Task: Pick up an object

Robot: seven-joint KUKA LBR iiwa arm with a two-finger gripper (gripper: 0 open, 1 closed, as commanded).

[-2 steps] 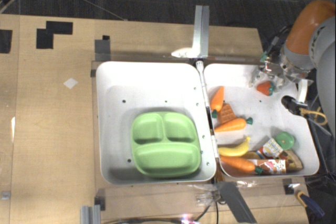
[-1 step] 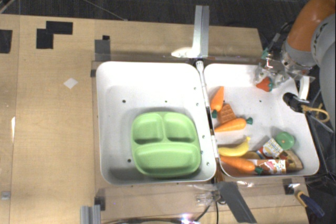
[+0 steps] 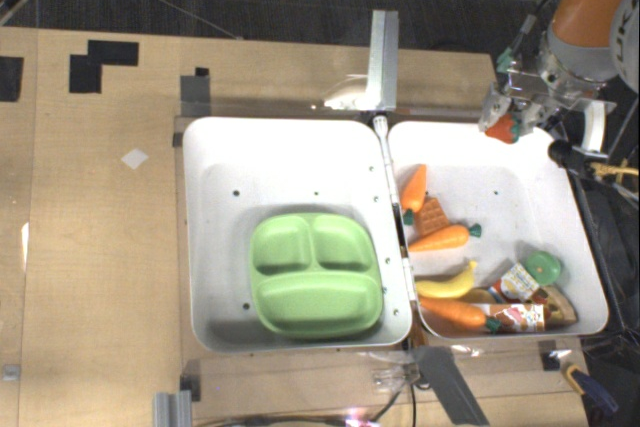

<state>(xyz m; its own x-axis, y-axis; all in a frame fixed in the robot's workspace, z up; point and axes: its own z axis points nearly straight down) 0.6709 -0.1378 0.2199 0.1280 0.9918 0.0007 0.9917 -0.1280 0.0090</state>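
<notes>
My gripper [image 3: 503, 115] hangs above the far right corner of the right bin [image 3: 560, 185], shut on a small orange-red toy with a green tip [image 3: 500, 128]. The toy is lifted off the bin floor. Lower in that bin lie an orange carrot [image 3: 413, 187], a second carrot with a green end [image 3: 440, 238], a yellow banana [image 3: 447, 285], a third carrot [image 3: 453, 315], a brown cracker-like piece [image 3: 432, 215], a round green toy [image 3: 541, 267] and some printed packets [image 3: 520, 315].
The left bin [image 3: 210, 175] holds a green divided plate [image 3: 315, 273] toward its near side. A metal post [image 3: 384, 60] stands behind the wall between the bins. Cables hang along the right side by the arm [image 3: 590, 5].
</notes>
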